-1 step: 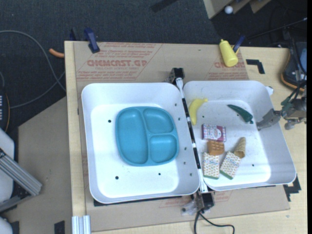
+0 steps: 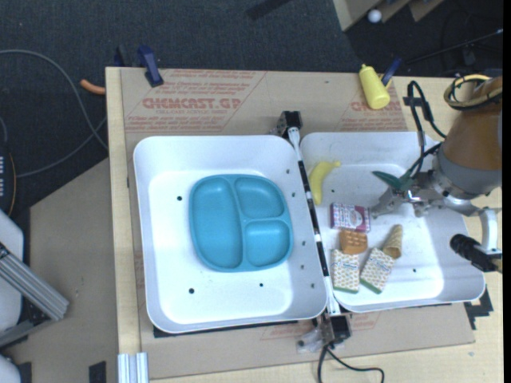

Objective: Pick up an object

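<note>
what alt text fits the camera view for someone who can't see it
A grey robot arm's open gripper hovers over the right bin, which holds a banana, ice cream cone and snack packets. The left bin holds a blue divided plate.

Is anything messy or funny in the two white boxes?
Nothing is spilled or broken. The blue plate lies flat in the left bin. In the right bin, the banana, the ice cream cone and the small packets lie jumbled at odd angles near the divider.

Lighting was even and bright overhead; white bins [image 2: 160,294] ran near blown out, shadows soft, whole frame slightly soft and grainy.
</note>
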Robot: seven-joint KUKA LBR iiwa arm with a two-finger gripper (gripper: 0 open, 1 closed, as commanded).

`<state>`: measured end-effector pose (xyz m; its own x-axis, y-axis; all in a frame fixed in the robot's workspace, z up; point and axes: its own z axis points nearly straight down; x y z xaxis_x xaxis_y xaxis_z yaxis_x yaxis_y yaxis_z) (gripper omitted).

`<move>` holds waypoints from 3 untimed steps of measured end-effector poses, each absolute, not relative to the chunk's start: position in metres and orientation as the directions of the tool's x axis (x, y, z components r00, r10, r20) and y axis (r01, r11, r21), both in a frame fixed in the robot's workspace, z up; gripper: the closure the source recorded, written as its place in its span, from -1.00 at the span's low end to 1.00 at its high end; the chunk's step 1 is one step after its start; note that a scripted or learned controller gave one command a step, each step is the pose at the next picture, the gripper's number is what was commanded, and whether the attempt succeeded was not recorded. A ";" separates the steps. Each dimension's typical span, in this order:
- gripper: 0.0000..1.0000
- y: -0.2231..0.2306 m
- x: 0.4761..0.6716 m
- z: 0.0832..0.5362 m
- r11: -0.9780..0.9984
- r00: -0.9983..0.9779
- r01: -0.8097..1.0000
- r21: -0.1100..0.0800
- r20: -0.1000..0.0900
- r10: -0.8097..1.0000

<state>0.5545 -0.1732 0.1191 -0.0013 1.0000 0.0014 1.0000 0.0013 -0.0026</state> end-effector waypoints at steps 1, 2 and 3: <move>-1.00 -0.175 0.521 0.084 -0.001 0.001 1.000 -0.002 0.001 1.000; 1.00 -0.175 0.521 0.094 -0.001 0.001 1.000 0.000 0.000 1.000; 1.00 -0.094 0.523 0.084 0.000 0.000 1.000 0.000 0.000 1.000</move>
